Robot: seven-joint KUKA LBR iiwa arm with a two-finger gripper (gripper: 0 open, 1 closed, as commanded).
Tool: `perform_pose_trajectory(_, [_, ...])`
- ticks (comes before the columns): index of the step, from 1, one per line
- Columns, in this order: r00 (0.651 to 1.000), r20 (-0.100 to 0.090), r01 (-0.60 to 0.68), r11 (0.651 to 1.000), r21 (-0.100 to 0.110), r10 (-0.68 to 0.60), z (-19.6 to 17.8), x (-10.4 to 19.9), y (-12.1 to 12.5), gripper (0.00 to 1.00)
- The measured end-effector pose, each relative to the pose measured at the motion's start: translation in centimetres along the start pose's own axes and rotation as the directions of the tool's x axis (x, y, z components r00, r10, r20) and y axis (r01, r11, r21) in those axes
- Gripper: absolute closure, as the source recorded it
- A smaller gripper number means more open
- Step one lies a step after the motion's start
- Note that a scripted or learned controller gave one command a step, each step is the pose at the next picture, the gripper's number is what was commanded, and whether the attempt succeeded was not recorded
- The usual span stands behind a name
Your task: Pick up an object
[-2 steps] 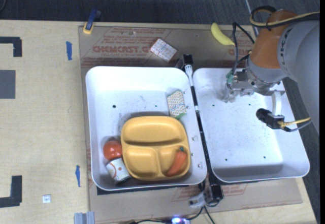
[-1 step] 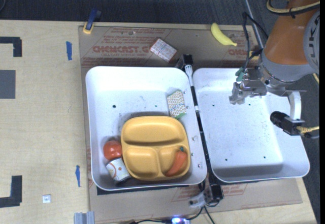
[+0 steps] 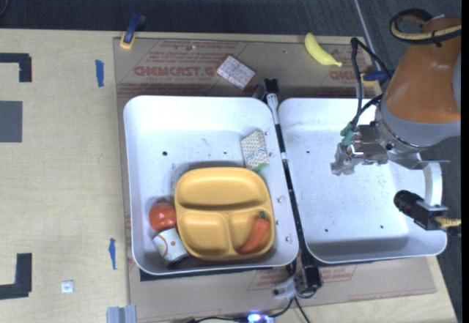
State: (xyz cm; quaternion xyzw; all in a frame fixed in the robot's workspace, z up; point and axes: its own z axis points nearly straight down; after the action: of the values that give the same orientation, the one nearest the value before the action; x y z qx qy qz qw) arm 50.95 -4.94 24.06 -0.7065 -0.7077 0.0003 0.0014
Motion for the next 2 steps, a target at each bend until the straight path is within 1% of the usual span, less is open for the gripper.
perform_pose_trajectory(1, [1.0,0.0,0.0,1.0,-0.001,0.0,0.9,4.7,-3.0,1.0])
perform_pose_trajectory(2, [1.0,0.0,-0.003,1.0,0.0,0.003,3.5,3.6,-3.0,1.0])
